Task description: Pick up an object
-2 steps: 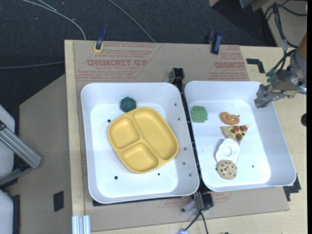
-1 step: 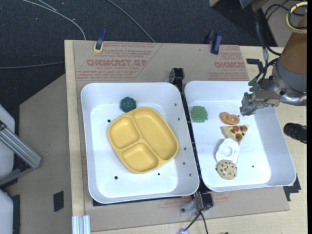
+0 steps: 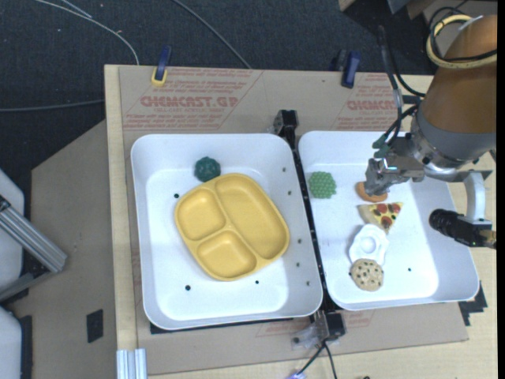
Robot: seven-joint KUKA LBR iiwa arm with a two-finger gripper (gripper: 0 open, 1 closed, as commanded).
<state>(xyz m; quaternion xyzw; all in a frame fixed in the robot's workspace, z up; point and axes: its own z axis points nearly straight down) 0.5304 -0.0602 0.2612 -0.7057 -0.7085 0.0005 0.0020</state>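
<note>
One target only: centre your hand (image 3: 379,181), grip state unreadable, on the orange piece (image 3: 365,190), clear of the pizza slice (image 3: 382,212) just below.

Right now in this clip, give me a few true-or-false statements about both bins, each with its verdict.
1. The yellow three-compartment plastic tray lies in the left white bin. True.
2. The dark green broccoli-like toy sits in the right white bin. False: it is in the left bin, beside the tray.
3. The round speckled cookie lies in the right bin. True.
4. The tool hovers over the left bin. False: it is over the right bin.
</note>
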